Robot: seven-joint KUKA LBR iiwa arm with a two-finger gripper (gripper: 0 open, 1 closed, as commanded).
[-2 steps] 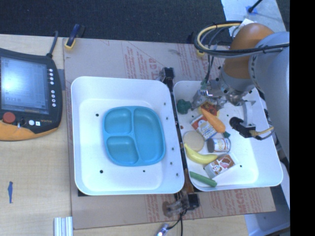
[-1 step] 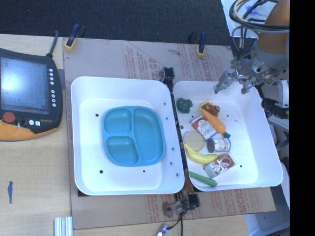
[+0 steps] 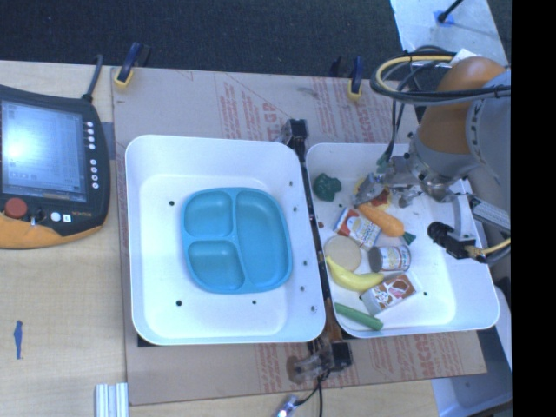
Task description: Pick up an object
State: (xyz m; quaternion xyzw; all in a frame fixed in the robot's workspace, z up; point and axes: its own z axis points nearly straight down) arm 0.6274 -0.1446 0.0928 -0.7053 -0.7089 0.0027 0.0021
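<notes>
Left bin (image 3: 143, 233): one blue three-compartment plate (image 3: 236, 239), centred. Right bin (image 3: 473, 307): toy clutter, positions relative to the banana (image 3: 352, 276). Round tan disc (image 3: 342, 253) touching it just above. Small can (image 3: 393, 258) beside its right end. Red-white packet (image 3: 358, 226) above the disc. Carrot (image 3: 383, 217), orange, lying tilted, further up and right of the packet. Dark green lump (image 3: 327, 186) at the bin's top-left. Second packet (image 3: 389, 292) below-right, green stick (image 3: 358, 316) below. Gripper (image 3: 391, 185) sits just above the carrot; can't tell if fingers are parted or closed, nothing visibly held. Tablet (image 3: 48, 168) on the table, far left.
</notes>
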